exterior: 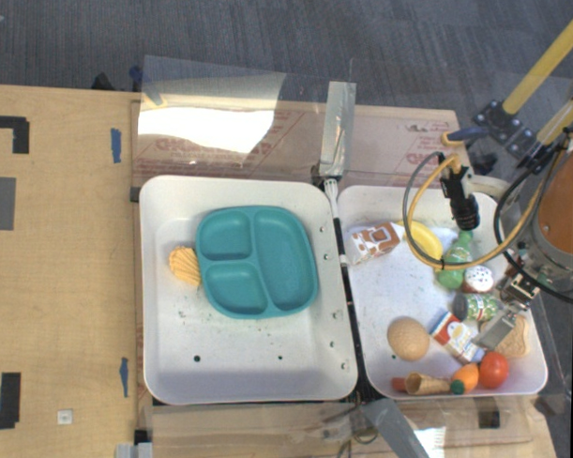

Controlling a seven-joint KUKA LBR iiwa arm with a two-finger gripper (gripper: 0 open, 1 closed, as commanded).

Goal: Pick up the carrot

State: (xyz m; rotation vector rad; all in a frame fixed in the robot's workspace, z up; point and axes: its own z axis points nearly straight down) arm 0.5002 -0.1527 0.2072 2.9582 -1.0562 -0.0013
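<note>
Carrot point(463, 378) at right bin point(378, 292) front edge beside tomato point(493, 370); tool point(500, 325) just above, grip state unclear.

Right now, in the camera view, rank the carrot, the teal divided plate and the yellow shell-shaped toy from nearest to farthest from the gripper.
1. The carrot, at the right bin's near edge, just below-left of the gripper.
2. The teal divided plate, in the middle of the left bin.
3. The yellow shell-shaped toy, by the plate's left edge.

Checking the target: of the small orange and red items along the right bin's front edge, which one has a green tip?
The carrot: a small orange piece with a green end, lying between the ice cream cone and the plain red tomato.
</note>
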